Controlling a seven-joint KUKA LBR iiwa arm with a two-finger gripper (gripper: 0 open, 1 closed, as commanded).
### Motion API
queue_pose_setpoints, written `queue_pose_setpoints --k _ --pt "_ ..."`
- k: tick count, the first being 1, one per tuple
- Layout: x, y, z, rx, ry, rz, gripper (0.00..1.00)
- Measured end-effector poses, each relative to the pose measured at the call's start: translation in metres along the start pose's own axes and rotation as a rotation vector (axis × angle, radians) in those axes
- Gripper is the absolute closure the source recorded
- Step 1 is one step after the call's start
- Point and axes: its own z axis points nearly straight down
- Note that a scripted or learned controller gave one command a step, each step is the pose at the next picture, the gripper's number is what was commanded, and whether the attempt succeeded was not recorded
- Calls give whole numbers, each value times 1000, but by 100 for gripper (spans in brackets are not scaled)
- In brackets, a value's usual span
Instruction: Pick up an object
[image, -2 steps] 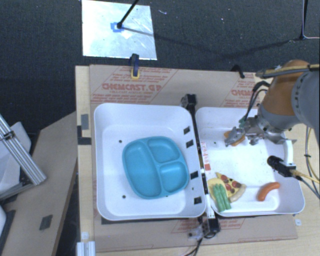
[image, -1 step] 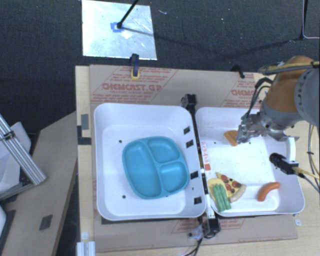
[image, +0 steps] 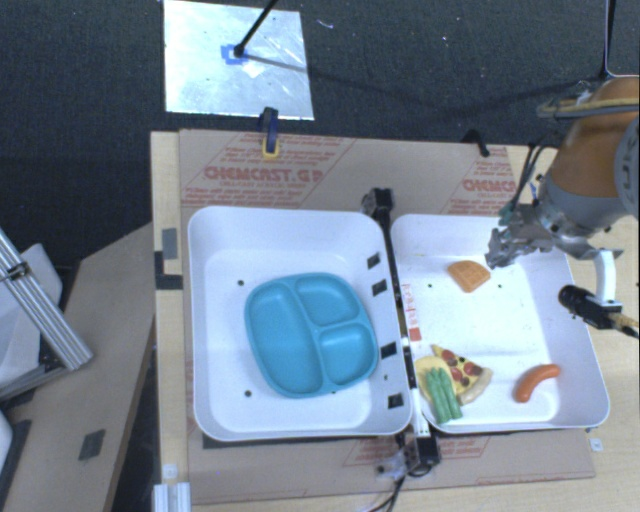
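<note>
Nearest, in the right white bin (image: 575, 400), lie a green bean pod (image: 441, 392), a toy pizza slice (image: 464, 373) and an orange-red sausage (image: 536, 381); further back, a flat tan cracker-like piece (image: 468, 275) lies just beside the gripper (image: 503, 247); whether the jaws are open I cannot tell; nothing appears lifted, so the pick seems not yet done; the blue divided tray (image: 310, 333) sits in the left bin (image: 225, 235).

Left bin (image: 215, 300) floor mostly taken by blue divided plate (image: 310, 333); right bin (image: 575, 395) centre open between nugget (image: 468, 275), pizza slice (image: 462, 372), sausage (image: 536, 381).
</note>
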Motion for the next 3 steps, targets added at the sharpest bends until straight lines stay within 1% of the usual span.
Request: queue_pose_setpoints --k 1,2,3 --pt "0 2 -55 0 0 -1 100" --pt "60 10 -50 4 3 -6 100" --pt "116 2 -56 5 3 -6 100"
